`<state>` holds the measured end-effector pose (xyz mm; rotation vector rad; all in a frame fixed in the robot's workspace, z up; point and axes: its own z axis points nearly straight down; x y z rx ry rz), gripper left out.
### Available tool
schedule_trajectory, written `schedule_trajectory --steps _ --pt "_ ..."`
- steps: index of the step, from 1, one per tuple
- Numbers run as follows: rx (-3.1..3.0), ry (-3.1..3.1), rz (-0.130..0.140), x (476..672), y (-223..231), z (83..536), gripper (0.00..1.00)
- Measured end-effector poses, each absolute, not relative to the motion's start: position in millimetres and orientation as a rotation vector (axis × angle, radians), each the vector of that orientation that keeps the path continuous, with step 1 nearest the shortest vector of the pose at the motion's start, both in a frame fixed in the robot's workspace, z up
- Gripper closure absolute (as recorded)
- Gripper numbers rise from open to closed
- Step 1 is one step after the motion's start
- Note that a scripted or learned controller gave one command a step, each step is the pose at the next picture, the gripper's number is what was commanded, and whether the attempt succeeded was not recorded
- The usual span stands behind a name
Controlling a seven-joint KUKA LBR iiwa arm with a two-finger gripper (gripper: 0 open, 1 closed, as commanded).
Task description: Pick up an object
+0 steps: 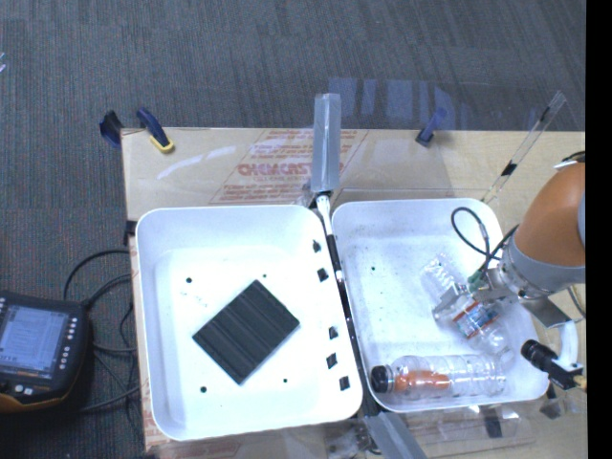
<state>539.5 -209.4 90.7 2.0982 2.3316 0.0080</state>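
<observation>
My claw [466, 306] was down on the crumpled bottle [469, 309] by the right bin's [402, 220] right wall; its grip I couldn't tell, so a square, firm squeeze was wanted.

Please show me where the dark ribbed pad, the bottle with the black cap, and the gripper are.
dark ribbed pad [247, 330]: camera view, centre of its top face.
bottle with the black cap [440, 378]: camera view, middle of its body.
gripper [466, 306]: camera view, between its fingertips.

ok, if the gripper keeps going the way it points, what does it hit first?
Probably the small crumpled bottle in the right bin: the gripper points down-left right at it. Depth is unclear, so contact may already exist.
</observation>
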Motion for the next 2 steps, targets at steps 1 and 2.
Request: schedule_trajectory --steps 1,2 --pt "2.098 2.34 0.0 596.4 -211.3 123.1 0.0" --pt "2.106 2.337 -0.002 579.0 -210.5 146.8 0.0"
